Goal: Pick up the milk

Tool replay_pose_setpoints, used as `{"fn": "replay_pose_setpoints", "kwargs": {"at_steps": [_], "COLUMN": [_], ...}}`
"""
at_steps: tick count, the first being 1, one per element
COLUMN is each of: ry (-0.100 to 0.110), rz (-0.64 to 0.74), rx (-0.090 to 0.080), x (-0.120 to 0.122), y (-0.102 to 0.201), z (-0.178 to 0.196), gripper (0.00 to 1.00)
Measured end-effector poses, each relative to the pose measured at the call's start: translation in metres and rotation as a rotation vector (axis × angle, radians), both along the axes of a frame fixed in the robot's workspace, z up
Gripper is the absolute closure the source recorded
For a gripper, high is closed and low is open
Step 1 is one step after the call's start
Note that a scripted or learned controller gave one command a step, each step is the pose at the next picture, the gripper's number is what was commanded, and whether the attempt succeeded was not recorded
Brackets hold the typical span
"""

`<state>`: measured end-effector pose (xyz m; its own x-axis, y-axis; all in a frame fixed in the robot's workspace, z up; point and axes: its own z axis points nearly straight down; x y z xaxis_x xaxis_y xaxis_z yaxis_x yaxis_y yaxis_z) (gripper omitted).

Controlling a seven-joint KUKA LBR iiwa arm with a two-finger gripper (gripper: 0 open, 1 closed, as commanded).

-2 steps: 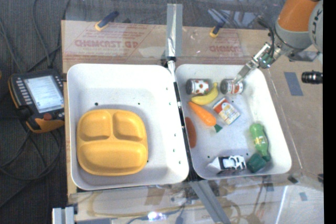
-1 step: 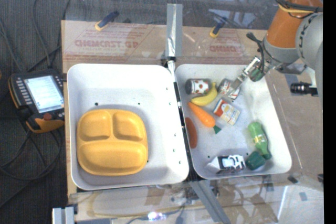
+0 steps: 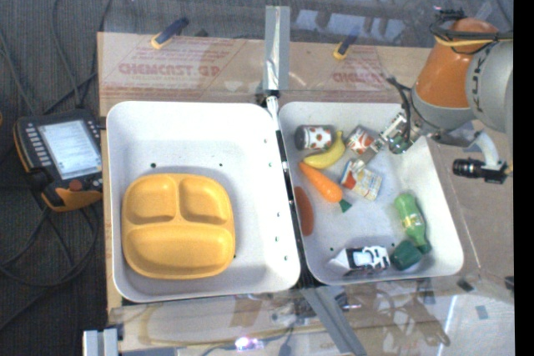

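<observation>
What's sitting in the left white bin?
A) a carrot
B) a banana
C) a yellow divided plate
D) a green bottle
C: the yellow divided plate lies in the left bin, while the banana, carrot and green bottle lie in the right bin.

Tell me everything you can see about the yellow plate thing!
The yellow tray looks like smooth, shiny plastic, with rounded corners. It has three sunken compartments: two smaller ones at the far side and one long one at the near side, split by raised ridges. It lies flat on the floor of the left white bin, toward its near left part. Nothing sits in it, and nothing else touches it.
</observation>
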<state>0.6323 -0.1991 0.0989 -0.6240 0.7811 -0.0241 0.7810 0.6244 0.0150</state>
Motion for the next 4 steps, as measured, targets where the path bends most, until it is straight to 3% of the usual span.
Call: {"fn": "replay_pose_setpoints", "kwargs": {"at_steps": [1,2,3,4], "ry": [0.023,0.024,0.029,0.032], "rz": [0.054,0.061,0.225,0.284], "rx": [0.005,0.007,0.004,0.005], "x": [0.033,0.029,0.032,0.030], "y": [-0.018,0.002,-0.011,-0.023], "z": [0.027,0.077,0.002,-0.008], "gripper": [0.00,0.00,0.00,0.00]}}
